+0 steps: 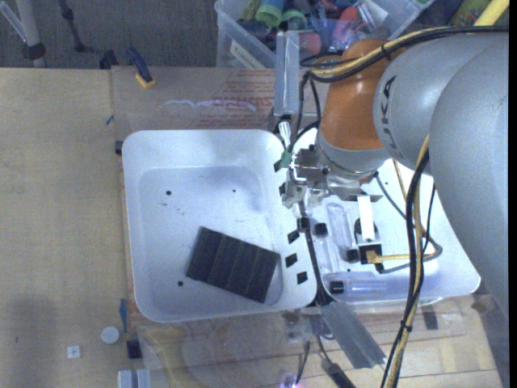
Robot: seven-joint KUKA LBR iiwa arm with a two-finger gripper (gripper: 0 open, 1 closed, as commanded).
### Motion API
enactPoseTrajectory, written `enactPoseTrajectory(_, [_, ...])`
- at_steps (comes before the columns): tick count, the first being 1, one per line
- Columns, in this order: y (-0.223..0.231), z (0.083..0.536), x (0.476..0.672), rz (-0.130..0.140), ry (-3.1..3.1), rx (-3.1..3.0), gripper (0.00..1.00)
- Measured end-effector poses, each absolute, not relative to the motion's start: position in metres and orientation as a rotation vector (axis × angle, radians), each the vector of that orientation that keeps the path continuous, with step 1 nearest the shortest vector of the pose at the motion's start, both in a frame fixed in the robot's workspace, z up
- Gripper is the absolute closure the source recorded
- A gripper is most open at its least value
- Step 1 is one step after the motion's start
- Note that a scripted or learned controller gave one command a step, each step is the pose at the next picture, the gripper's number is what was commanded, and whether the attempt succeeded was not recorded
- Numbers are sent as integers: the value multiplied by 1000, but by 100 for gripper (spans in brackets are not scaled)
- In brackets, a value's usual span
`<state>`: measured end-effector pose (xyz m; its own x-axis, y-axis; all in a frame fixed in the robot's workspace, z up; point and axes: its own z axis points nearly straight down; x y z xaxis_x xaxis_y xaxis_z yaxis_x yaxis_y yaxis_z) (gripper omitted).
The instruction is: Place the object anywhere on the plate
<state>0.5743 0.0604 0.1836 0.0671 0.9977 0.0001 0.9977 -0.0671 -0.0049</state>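
I see the gripper point(343, 241) low over the right bin point(452, 273), presumably reaching for the object, well apart from the dark plate point(233, 263); its state I cannot tell.

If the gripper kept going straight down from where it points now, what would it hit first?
Probably the floor of the right bin, near its left wall, beside the clear object lying there. The gripper points down over that bin, not the dark plate. Depth is hard to judge.

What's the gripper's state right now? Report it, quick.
Gripper: over the right bin, under the orange band; whether it is open or shut cannot be told. The dark plate lies in the left bin, apart from it.
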Motion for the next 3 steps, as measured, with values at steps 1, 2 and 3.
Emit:
enactPoseTrajectory(1, [140, 210, 546, 2, -2306, -2132, 100])
enactPoseTrajectory(2, [140, 210, 546, 2, -2306, -2132, 0])
enactPoseTrajectory(3, [140, 220, 547, 2, -2307, -2132, 100])
